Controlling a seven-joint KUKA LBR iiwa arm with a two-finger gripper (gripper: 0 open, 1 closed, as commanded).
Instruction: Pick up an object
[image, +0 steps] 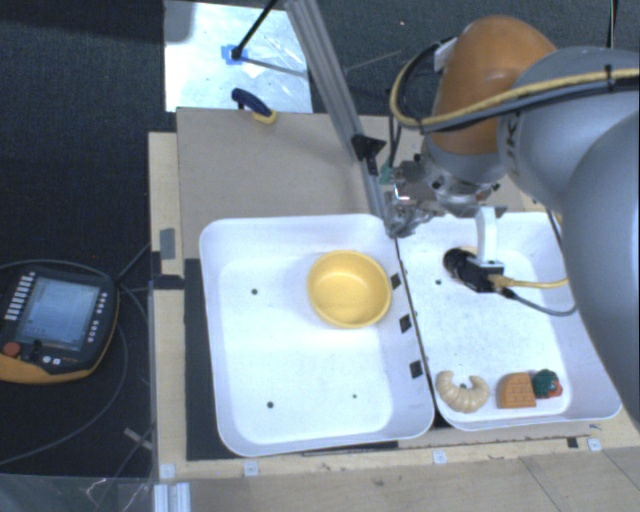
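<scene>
Your hand (402, 215) hovers at the far right corner of the left white bin (260, 380), clenched or released you cannot tell, probably lining up the round yellow plastic bowl (348, 288).

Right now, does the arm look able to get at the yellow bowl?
Probably yes: the yellow bowl sits alone in its bin, nothing covering it, and the gripper hangs near the bins' shared edge.
</scene>
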